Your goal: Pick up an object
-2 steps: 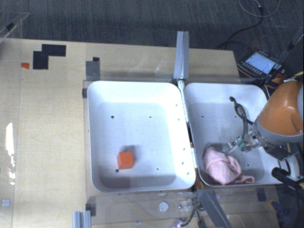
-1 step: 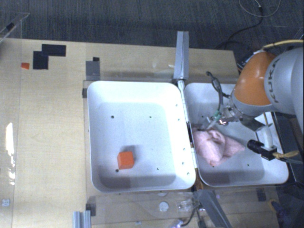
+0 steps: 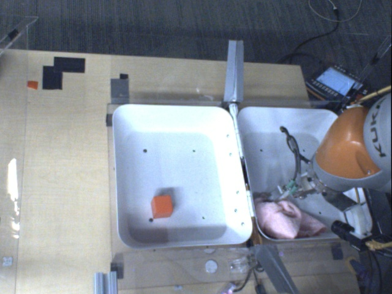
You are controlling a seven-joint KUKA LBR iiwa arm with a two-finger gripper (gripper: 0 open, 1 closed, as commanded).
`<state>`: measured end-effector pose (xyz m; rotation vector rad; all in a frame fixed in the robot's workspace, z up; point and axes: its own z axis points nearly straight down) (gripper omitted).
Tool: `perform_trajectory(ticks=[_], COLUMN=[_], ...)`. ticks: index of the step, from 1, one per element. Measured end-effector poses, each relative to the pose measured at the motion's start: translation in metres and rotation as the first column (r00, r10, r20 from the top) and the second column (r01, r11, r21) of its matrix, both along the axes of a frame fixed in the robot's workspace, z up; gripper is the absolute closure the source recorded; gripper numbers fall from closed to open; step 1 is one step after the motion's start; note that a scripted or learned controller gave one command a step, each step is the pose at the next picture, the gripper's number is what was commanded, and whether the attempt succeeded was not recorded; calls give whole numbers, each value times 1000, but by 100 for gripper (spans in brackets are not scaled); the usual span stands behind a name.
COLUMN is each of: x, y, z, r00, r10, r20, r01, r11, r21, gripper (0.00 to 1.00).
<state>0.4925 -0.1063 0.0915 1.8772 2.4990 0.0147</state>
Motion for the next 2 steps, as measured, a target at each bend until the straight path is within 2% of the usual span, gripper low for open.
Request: perform_trajectory(ticks=[1,2], x=[5,5], y=[1,1], z=[13,13], r00=[1000,1000], r10=[2,2], r20=[14,14], r01=[-2,-2], r11=[1000,1000], r21=[-1,-1], gripper=[100,0])
